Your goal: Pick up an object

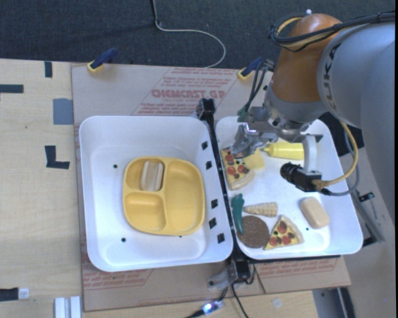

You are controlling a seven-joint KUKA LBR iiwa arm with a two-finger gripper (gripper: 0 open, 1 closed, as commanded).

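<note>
Gripper (242, 144) low over pizza slice (237, 170) beside the divider (215, 177); finger state can't tell. Slice looks light, rigid, flat: grab by edges.

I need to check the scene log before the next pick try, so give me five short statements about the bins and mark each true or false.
1. The yellow divided plate lies in the left bin. True.
2. The plate carries two pizza slices. False: it carries one pale beige piece in one of its upper compartments.
3. The end effector hangs over the right bin, near the pizza slice at its left wall. True.
4. The round brown patty lies in the left bin. False: it lies in the right bin, beside a second pizza slice.
5. The yellow bottle lies in the right bin. True.
</note>
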